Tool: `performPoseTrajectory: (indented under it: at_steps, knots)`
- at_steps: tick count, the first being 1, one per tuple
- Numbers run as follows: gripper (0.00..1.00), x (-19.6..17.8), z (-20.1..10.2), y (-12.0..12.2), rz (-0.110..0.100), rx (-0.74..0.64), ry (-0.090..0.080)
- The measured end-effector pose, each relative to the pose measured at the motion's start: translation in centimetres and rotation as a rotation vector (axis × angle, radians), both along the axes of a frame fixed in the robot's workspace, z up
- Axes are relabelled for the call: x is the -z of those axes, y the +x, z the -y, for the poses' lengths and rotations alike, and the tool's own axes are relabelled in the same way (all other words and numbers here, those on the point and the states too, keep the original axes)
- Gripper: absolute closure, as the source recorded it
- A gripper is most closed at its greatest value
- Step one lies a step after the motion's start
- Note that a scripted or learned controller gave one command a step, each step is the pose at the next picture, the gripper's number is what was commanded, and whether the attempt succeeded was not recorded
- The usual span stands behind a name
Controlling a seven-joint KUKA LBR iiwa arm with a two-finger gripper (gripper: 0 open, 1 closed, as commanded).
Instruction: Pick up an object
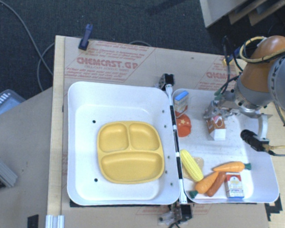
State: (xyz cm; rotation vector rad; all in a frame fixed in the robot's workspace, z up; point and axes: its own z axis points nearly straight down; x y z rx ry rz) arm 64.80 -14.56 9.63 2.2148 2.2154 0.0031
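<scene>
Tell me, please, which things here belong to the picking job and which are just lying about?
Job:
hand
small carton
corn cob
carrots
red tomato
small box
right bin

Lying about:
yellow divided tray
left bin
blue clip

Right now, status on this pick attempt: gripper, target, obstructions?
Gripper low over right bin, at small carton. Grasp unconfirmed. Tomato and bottle close alongside. Corn, carrots farther off.

A small brown-and-white carton (pixel 216 127) stands slightly tilted in the right white bin (pixel 264 173), directly beneath the tool (pixel 218 113); whether it is gripped is unclear.
</scene>
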Motion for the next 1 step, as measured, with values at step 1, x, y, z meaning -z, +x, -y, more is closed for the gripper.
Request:
performPoseTrajectory:
  at_steps: [1]
  knots:
    - [1.0,-8.81,-7.49,-0.57,-0.006,-0.002,0.005]
